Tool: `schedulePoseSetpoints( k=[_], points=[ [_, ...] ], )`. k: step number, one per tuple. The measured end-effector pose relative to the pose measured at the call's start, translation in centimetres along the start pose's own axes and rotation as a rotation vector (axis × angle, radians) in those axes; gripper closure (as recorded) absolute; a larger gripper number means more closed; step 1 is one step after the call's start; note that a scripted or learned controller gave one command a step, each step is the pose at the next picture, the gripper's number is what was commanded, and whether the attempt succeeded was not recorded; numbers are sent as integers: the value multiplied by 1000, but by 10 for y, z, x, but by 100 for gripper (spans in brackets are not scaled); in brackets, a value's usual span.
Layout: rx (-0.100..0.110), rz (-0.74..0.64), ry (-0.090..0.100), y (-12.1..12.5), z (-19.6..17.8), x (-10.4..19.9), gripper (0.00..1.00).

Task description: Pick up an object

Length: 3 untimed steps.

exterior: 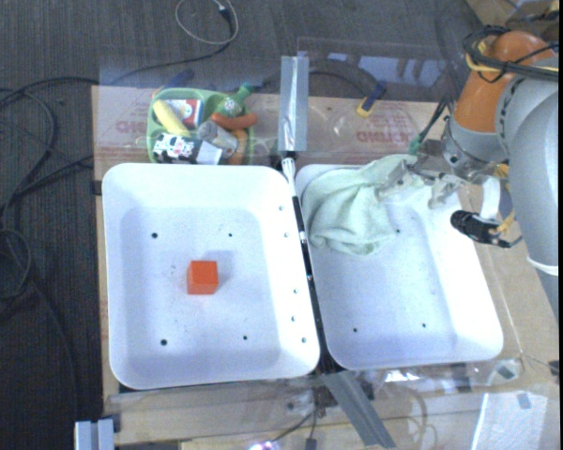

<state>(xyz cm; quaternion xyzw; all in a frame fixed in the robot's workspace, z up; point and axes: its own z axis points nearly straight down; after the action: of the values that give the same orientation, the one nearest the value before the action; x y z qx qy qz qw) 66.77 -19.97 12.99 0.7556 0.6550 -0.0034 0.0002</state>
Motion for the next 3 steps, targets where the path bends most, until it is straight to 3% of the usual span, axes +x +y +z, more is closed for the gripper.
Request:
schedulePoseSetpoints(
  k=[1, 2, 3],
  points=[
    [-3, -334, 2, -5, -50, 39, 0],
    [-7, -557, 4, -12, 34, 22, 0],
    [-23, -585, -7, -33, 37, 46, 0]
  ],
)
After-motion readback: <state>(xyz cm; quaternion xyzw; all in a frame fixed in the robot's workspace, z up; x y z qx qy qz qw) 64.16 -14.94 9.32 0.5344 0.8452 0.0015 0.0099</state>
